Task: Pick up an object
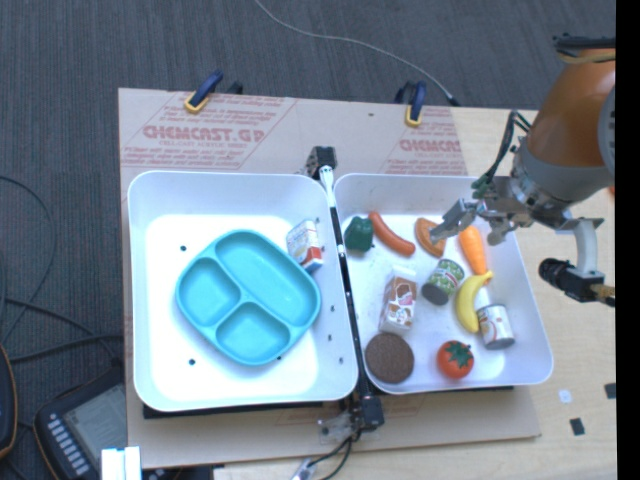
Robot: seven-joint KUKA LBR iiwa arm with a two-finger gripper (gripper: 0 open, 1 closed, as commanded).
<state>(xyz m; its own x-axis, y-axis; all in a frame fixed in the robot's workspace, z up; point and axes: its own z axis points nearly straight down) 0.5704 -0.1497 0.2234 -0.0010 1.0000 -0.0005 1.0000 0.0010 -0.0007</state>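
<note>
- Gripper of the grey-and-orange arm hangs over the far edge of the right bin, reaching in from the right; whether it is open or closed cannot be told, and nothing is visibly held in it.
- Just beside and below it lie an orange carrot, an orange wedge and a red sausage.
- The same bin holds a green pepper, a dark can, a banana, a small tin, a tomato, a brown cookie and a carton.
- The left bin bears a blue divided plate, with a small milk carton touching its far right rim.
</note>
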